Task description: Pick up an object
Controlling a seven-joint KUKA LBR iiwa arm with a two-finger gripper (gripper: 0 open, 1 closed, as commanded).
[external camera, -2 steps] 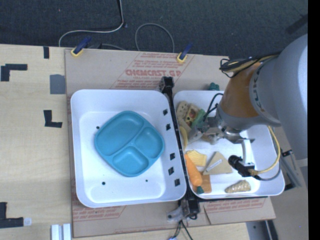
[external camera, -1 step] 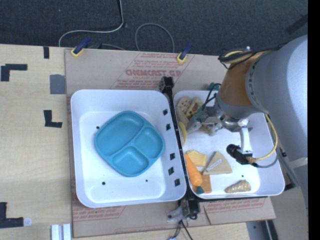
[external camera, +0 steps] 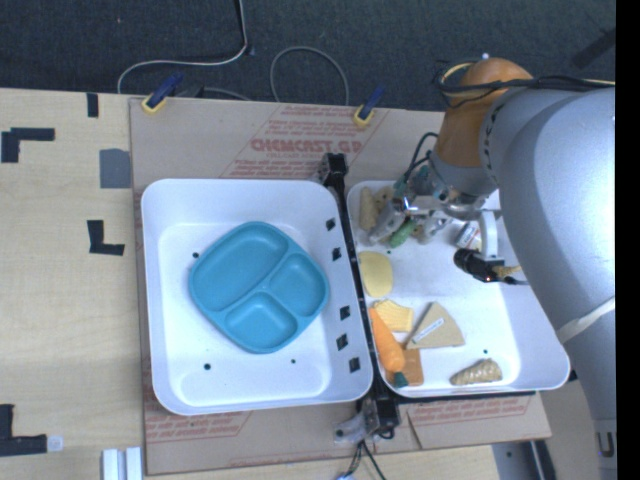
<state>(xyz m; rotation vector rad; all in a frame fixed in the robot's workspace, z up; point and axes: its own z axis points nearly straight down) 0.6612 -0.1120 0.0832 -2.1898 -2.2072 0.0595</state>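
gripper sat low at upper left of right bin, finger state unclear | carrot lay lower left | blue tray filled left bin

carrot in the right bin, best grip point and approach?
Probably the carrot at mid-length, from straight above, claw closing across its narrow width. It lies flat, long axis running near-to-far beside the bin's left wall, its near end by a green bit. The cheese slice crowds its right side, so keep the fingers narrow.
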